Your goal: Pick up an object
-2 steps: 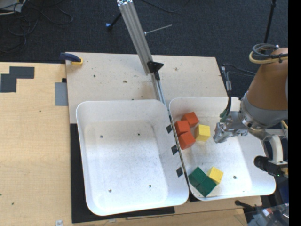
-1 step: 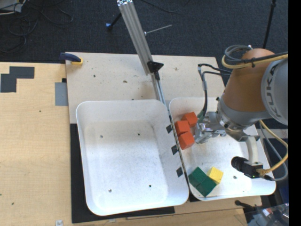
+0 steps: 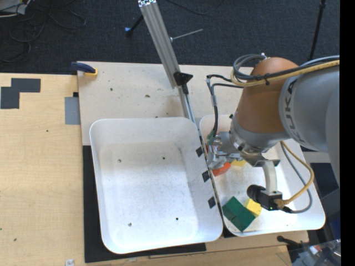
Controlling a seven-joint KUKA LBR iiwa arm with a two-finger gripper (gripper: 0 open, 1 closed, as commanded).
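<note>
My gripper (image 3: 218, 151) reaches down into the right bin (image 3: 310, 218), close to its left wall, under the orange band of the arm. A small red-orange object (image 3: 221, 170) lies right below the gripper, and a bit of yellow (image 3: 238, 163) shows beside it. Near the bin's front lie a green block (image 3: 237, 213) and a smaller yellow block (image 3: 253, 206) touching it. The arm's bulk hides much of the right bin.
The left bin (image 3: 150, 187) sits beside the right one, separated by a divider with black clips (image 3: 206, 175). A slanted aluminium bar (image 3: 166, 49) rises behind the bins. A black cable end (image 3: 260, 195) hangs over the right bin.
</note>
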